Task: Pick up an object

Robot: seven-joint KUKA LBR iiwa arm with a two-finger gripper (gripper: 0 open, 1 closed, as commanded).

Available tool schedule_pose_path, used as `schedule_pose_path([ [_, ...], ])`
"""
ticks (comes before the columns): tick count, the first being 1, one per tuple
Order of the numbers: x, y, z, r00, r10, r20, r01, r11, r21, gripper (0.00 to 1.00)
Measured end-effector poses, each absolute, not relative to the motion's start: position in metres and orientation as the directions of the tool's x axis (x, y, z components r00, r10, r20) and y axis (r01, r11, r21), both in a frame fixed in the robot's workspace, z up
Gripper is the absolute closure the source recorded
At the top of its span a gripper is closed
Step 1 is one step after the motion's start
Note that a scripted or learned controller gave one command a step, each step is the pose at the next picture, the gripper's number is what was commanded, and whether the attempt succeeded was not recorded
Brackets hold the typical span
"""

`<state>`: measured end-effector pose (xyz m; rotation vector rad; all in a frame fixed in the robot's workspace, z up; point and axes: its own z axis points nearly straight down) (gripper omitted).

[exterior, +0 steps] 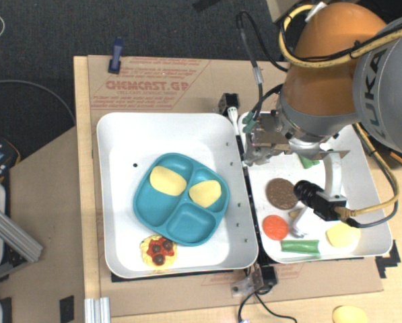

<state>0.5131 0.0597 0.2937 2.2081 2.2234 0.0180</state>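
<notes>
My gripper [297,222] hangs low over the right bin [379,246], in among its toys and partly hidden by the wrist. A brown disc [279,192] lies just left of it, and a red-orange disc [276,227] sits at its lower left. In front of it lies a green bar [300,246], with a yellow piece [342,235] to the right. A green item [310,161] peeks out from under the arm further back. I see nothing held in the gripper.
The left bin [113,147] holds a blue divided plate [179,200] with two yellow pieces in it, and a yellow toy with red spots [158,249] at its front. A blue clip [115,56] lies on the cardboard behind. The arm covers the right bin's back half.
</notes>
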Motion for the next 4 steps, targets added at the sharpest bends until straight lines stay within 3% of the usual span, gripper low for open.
schedule_pose_path([
  [1, 0.524, 0.121, 0.349, -0.006, 1.0, 0.002, 1.0, 0.006, 0.008, 1.0],
  [2, 0.506, 0.109, 0.238, 0.002, 1.0, -0.001, 1.0, -0.002, -0.01, 1.0],
  [3, 0.494, 0.094, 0.304, 0.001, 1.0, 0.001, 1.0, -0.001, 0.005, 1.0],
  [4, 0.48, 0.085, 0.485, -0.002, 1.0, 0.004, 1.0, 0.002, 0.017, 1.0],
])
